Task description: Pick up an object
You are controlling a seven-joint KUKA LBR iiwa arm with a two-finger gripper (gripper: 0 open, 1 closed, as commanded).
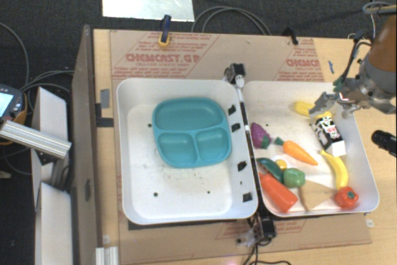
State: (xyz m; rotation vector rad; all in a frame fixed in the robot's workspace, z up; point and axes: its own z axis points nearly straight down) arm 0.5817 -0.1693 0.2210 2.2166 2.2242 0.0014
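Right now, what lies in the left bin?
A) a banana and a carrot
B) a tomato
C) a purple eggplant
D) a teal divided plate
D: the teal divided plate rests in the left bin, while the toy foods lie in the right bin.

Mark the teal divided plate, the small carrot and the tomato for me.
teal divided plate [186, 115]: camera view, bare floor of its long upper compartment.
small carrot [300, 152]: camera view, middle of its orange body.
tomato [346, 197]: camera view, centre of its red skin.
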